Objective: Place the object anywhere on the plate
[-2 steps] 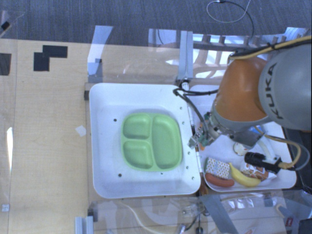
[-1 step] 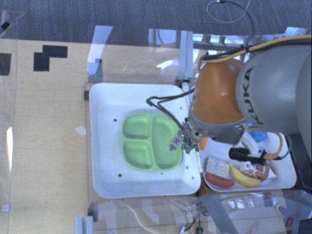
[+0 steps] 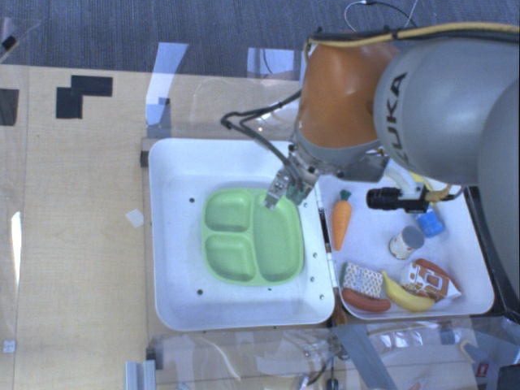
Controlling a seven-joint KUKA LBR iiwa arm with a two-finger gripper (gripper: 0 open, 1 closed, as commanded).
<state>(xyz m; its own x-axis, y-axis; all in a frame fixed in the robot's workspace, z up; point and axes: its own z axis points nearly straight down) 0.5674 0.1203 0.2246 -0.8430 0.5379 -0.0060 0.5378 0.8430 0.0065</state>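
Grey metal, the pincer (image 3: pixel 286 189) hangs over the upper right corner of the green plate (image 3: pixel 253 236), at the rim of its large compartment; whether it is released or clenched I cannot tell, and nothing clearly shows in its grip. The plate, with three compartments, lies just below and to the left of it in the left bin (image 3: pixel 175 242).

Which object is meant is not stated. Just to the pincer's right, across the bin wall, lies the carrot (image 3: pixel 341 220), the nearest candidate, in the right bin (image 3: pixel 475 279). It looks like a light, stiff plastic toy, smooth and perhaps slippery on its taper, so a hold across the thick orange middle seems best. Farther right sit a small grey can (image 3: pixel 405 241) and a blue piece (image 3: pixel 431 224); below these a banana (image 3: pixel 406 296), a sausage (image 3: pixel 366 302) and two packets, close together.
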